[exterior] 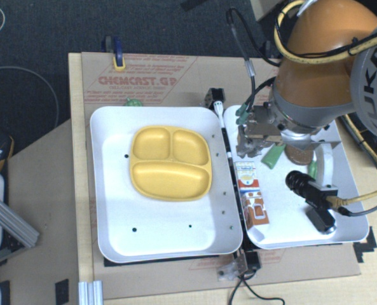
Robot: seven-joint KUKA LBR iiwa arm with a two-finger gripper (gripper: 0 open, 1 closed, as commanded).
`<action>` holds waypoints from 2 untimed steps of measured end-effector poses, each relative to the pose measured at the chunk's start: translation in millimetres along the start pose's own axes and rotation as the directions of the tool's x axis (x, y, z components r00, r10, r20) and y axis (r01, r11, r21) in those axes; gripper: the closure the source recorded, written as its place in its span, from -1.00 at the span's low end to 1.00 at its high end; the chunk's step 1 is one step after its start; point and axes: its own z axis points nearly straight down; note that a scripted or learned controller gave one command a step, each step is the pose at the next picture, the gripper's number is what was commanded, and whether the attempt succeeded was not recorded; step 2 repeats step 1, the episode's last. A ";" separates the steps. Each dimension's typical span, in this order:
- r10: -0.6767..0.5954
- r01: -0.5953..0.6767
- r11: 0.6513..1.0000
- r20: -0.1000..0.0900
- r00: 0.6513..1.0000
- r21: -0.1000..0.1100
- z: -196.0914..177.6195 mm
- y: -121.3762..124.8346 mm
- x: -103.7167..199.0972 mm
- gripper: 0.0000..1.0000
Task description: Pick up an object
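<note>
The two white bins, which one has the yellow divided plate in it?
The left bin, on the side away from the arm; the yellow divided plate lies in it, while the right bin holds smaller items.

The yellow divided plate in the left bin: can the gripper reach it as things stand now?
Probably yes. The yellow plate lies alone and uncovered in the left bin; the gripper hangs over the right bin, beside the shared edge.
</note>
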 end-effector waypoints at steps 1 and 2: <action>-0.004 0.004 1.000 -0.004 1.000 -0.011 -113.6 -22.9 29.7 1.00; -0.004 0.004 1.000 -0.004 1.000 -0.011 -113.6 -22.9 29.7 1.00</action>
